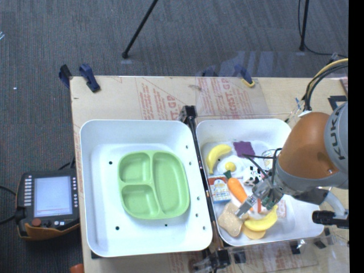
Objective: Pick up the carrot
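Orange carrot [237, 190] lies just up-left of our tool [248, 207], slanting toward it; we cannot tell its grip

Band [307, 149]: we see a bulbous orange shell.
Link [343, 135]: grey, with dark "KU" lettering.
Cable [318, 81]: yellow and black.

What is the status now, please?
Gripper low in right bin, beside carrot. Carrot not held. Bread, bananas crowd it.
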Available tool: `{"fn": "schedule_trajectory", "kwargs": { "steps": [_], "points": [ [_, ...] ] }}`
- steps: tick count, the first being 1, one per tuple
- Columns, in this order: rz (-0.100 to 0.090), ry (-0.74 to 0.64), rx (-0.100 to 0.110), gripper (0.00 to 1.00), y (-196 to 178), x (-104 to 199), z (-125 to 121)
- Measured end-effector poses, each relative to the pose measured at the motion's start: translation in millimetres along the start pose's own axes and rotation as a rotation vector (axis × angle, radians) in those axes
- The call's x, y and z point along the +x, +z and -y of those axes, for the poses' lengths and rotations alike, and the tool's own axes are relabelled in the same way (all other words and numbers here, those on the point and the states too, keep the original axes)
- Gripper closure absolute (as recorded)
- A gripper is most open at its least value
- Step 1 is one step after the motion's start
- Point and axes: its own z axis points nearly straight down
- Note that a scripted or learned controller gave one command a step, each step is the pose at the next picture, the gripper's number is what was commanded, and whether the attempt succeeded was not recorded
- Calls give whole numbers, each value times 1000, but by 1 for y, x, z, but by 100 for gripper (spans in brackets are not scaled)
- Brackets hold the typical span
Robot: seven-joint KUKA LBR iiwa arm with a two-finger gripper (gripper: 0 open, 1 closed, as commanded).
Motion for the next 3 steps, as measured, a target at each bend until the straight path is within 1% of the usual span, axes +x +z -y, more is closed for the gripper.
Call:
{"fn": "schedule_trajectory", "kwargs": {
  "steps": [1, 2, 3],
  "points": [
    [2, 261, -5, 0, 13, -5, -45],
    [1, 256, -2, 100, 4, -4, -45],
    [2, 657, -7, 100, -87, 34, -84]
  ]
}}
